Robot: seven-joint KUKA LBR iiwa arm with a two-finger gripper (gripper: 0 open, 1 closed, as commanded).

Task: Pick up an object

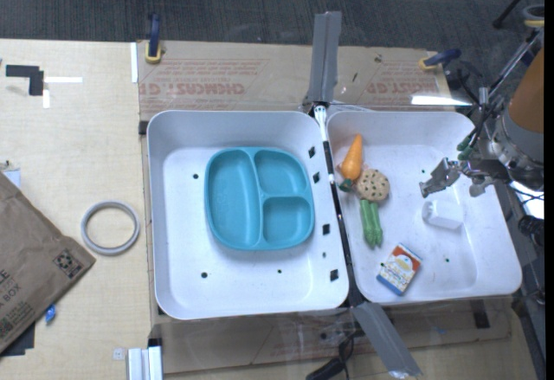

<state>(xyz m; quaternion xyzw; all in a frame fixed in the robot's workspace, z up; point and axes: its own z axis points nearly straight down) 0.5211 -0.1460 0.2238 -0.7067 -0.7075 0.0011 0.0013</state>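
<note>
Pincer (456, 178), spread and holding nothing, hangs over the right bin (493, 283) near its right wall, just above the small white block (442, 215), which we judge light, stiff, slick, best nipped across its short sides.

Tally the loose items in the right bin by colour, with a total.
Orange: 1, carrot
Brown: 1, cookie
Green: 1, bean pod
White: 1, block
Multicoloured: 1, small box
Total: 5
</note>
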